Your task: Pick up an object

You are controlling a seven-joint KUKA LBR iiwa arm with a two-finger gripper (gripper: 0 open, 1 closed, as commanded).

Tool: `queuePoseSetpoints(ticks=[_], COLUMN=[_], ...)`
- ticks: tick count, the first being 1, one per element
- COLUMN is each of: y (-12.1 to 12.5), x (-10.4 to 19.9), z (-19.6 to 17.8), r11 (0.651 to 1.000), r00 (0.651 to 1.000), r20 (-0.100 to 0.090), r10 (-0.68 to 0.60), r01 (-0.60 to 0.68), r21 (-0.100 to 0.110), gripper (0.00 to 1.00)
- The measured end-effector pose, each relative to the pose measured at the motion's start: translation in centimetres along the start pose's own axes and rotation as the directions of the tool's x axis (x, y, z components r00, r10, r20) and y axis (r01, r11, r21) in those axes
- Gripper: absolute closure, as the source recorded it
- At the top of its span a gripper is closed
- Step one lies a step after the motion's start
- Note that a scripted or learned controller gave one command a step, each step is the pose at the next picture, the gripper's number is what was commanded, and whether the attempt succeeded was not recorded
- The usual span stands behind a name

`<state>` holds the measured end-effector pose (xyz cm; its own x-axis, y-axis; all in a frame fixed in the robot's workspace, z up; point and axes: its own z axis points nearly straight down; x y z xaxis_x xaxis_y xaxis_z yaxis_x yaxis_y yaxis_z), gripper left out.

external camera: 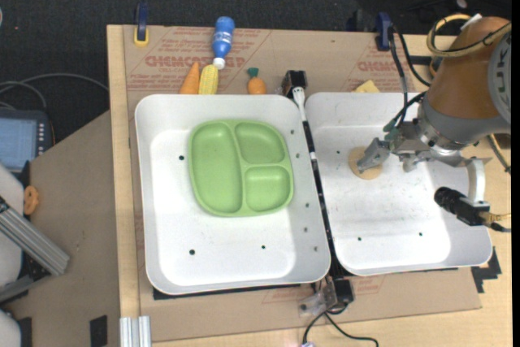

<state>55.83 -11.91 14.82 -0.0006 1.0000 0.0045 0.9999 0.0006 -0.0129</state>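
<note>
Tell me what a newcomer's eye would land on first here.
The green divided plate stands out most, lying in the middle of the left bin. Next comes the grey and orange arm reaching in from the right, its gripper low over a small tan round object in the right bin. Toy vegetables and a blue-capped bottle lie on the cardboard behind the bins.

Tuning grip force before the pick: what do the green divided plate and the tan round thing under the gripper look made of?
Green plate: likely plastic, matte with a soft sheen, moulded compartments. Tan disc: possibly wood or cork, dull and flat; too small to be sure.
</note>
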Motion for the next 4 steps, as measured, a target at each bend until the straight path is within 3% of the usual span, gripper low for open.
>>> queuePoseSetpoints(ticks=[1, 2, 3, 4], y=[3.4, 3.5, 3.4, 7.8], x=[1.5, 1.3, 1.3, 1.3], z=[6.6, 5.0, 5.1, 6.3], r11=[1.0, 1.0, 1.0, 1.0], r00=[1.0, 1.0, 1.0, 1.0], r20=[0.002, 0.004, 0.004, 0.006], r10=[-0.002, 0.002, 0.002, -0.001], r01=[0.002, -0.002, -0.002, 0.001], r21=[-0.006, -0.015, -0.014, -0.018], gripper=[0.0, 1.0, 0.0, 0.0])
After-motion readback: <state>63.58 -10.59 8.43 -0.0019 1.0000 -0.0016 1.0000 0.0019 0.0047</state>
